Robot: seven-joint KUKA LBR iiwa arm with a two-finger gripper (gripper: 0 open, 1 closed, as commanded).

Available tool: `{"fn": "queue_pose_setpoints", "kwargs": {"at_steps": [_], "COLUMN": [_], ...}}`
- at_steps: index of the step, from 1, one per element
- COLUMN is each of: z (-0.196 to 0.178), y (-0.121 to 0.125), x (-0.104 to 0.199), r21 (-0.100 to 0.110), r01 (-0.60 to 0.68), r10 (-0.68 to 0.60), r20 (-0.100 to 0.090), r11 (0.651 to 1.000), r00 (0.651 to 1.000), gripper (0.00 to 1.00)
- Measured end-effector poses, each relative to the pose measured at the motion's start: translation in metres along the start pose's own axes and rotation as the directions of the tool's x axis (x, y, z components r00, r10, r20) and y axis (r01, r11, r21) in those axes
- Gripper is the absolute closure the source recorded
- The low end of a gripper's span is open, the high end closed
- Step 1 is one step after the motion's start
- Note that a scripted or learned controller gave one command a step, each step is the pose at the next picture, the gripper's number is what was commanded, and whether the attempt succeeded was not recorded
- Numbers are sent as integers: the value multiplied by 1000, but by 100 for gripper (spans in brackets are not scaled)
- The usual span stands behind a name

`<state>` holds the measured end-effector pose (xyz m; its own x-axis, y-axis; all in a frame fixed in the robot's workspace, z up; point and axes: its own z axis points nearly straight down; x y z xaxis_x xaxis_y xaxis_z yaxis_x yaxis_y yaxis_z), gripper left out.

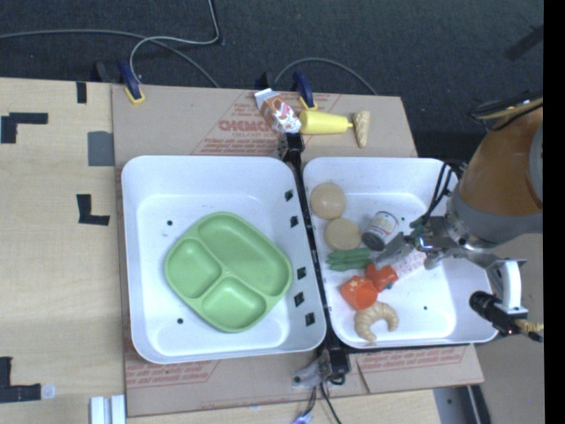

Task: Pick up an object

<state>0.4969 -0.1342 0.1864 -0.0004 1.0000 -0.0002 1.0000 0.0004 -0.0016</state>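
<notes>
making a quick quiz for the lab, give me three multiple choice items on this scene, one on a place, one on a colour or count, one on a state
1. Where does the green tray lie?
A. in the left bin
B. in the right bin
C. on the cardboard

2. What colour is the band on the arm?
A. blue
B. orange
C. white

3. How does the can lie?
A. stacked on the tray
B. outside both bins
C. among the food in the right bin

Answers: 1 A, the tray sits inside the left bin. 2 B, the band above the wrist is orange. 3 C, the can rests in the right bin beside the round buns, near the hand.
</notes>
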Motion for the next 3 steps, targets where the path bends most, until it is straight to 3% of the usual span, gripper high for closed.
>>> {"fn": "queue_pose_setpoints", "kwargs": {"at_steps": [1, 2, 3], "z": [97, 86, 2], "y": [18, 19, 15], "x": [10, 10, 91], "r21": [-10, -11, -1], "r01": [-1, -1, 2], "r10": [1, 2, -2], "r20": [4, 4, -1], "r11": [1000, 1000, 1000], "r00": [1000, 1000, 1000], "gripper": [0, 100, 100]}}
